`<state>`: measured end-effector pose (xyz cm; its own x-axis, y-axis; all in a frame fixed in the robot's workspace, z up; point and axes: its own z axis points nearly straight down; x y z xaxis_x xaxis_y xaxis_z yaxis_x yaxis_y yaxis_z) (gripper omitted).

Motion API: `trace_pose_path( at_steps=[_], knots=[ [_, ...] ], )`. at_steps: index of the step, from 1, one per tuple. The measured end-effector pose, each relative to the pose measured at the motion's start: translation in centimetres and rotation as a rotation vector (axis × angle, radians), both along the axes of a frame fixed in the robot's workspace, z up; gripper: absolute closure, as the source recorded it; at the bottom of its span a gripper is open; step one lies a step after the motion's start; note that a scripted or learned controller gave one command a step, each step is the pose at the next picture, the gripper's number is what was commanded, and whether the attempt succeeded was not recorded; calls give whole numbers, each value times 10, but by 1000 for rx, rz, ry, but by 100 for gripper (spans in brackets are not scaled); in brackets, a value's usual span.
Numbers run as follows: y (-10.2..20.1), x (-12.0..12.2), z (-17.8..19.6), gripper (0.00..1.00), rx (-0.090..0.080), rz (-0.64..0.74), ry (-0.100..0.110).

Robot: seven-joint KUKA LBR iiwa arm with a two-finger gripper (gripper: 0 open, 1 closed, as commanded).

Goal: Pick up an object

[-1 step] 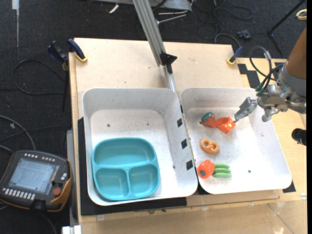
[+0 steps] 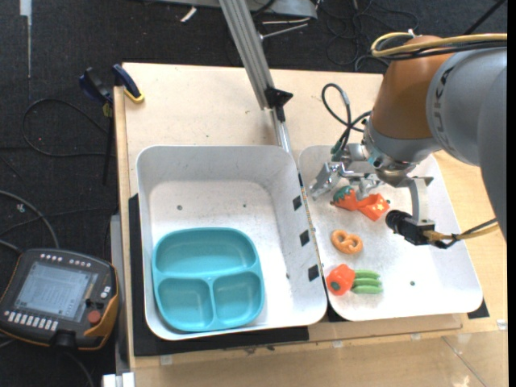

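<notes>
Tool [image 2: 348,185] directly over orange toy [image 2: 364,204]; touching

A teal divided tray [image 2: 208,278] lay in the left bin [image 2: 161,168]. A handheld control pendant [image 2: 56,295] sat on the dark floor beside the bench [image 2: 201,95], with loose cables [image 2: 48,119] nearby.

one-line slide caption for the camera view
KUKA gripper low over an orange toy in the right bin; a teal divided tray sits in the left bin.

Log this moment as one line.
arm: over right bin | claw: at orange toy | pretzel, carrot: loose | blue tray: left bin
</notes>
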<state>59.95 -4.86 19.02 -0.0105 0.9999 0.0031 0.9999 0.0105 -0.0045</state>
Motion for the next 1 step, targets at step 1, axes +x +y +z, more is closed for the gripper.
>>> trace_pose_path(
  at_steps=[1],
  knots=[
    [48, 41, 5, 0, -1, -3, -7]
  ],
)
